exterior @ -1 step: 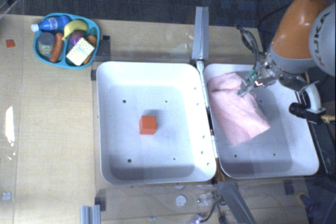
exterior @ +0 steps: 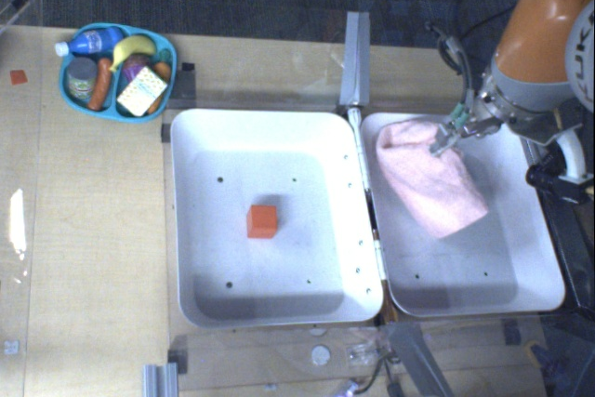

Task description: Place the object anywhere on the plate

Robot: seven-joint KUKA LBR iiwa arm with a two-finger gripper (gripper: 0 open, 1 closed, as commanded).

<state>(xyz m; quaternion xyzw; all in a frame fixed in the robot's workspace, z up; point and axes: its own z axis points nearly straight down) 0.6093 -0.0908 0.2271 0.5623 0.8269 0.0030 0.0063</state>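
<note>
A pink cloth [exterior: 426, 179] lies crumpled in the right bin [exterior: 521, 279], across its upper-left part. My gripper [exterior: 446, 140] sits at the cloth's upper right corner, touching or just above the fabric there. The grey arm with its orange band [exterior: 548, 14] reaches in from the upper right. A small orange cube [exterior: 262, 221] rests near the middle of the left bin [exterior: 214, 293]. A blue plate [exterior: 67, 88] stands on the bench at the far upper left, well away from the gripper.
The blue plate carries several toy foods, among them a blue bottle [exterior: 93, 41] and a banana [exterior: 133, 48]. A metal divider post [exterior: 353, 60] stands between the bins at the back. Black cables [exterior: 558, 177] hang by the right bin's right side.
</note>
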